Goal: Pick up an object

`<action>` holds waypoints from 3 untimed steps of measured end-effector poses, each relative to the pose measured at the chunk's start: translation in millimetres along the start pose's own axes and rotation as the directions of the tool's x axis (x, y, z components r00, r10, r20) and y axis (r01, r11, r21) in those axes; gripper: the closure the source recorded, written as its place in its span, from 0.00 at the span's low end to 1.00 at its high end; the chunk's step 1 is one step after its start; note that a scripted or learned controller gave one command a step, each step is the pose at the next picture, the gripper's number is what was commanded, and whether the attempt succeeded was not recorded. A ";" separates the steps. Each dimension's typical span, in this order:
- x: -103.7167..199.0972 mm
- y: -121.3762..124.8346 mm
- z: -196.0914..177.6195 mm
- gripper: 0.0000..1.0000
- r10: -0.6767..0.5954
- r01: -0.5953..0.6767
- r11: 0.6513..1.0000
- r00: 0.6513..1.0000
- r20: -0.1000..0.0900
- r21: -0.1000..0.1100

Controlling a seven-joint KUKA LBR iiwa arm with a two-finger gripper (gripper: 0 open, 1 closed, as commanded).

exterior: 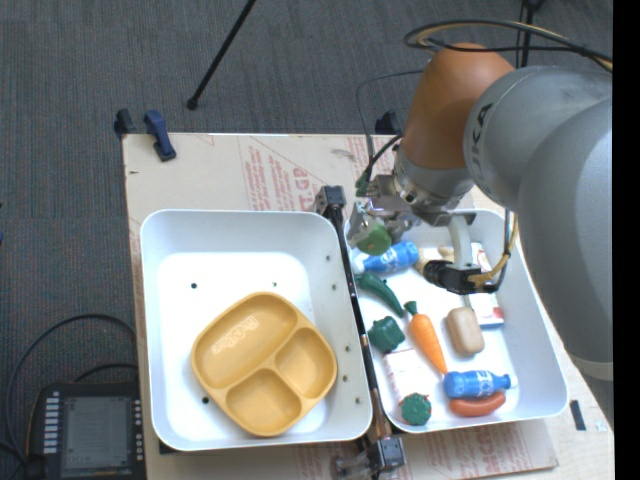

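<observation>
Arm: reaches in from the right, orange band above the wrist, over the far end of the right bin [545, 383].

Gripper [377, 230]: at that bin's far-left corner, fingers closed on a small round green object [375, 238] seen between them.

Right bin, contents: blue bottle [390, 260] just near of the gripper; green pepper [379, 292]; green broccoli piece [386, 333]; carrot [428, 340]; tan bread roll [464, 330]; second blue bottle [478, 382]; red sausage [477, 404]; green piece [416, 408] at near edge.

Left bin [160, 268]: yellow three-compartment plate [264, 362].
</observation>
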State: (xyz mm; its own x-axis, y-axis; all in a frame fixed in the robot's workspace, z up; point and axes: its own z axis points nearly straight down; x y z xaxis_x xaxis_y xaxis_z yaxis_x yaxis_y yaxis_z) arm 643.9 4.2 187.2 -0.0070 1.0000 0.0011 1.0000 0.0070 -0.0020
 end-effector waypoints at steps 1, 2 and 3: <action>33.2 -40.9 0.2 1.00 0.002 -0.002 1.000 1.000 0.000 0.002; 63.7 -5.3 0.1 1.00 -0.001 0.001 1.000 1.000 0.000 0.001; 67.8 -11.8 -15.9 1.00 -0.001 0.001 1.000 1.000 0.001 0.000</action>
State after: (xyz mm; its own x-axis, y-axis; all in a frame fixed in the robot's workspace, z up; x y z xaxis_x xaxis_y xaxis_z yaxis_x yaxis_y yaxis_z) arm 631.6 71.8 203.2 -0.0085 1.0000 0.0005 1.0000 0.0085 -0.0020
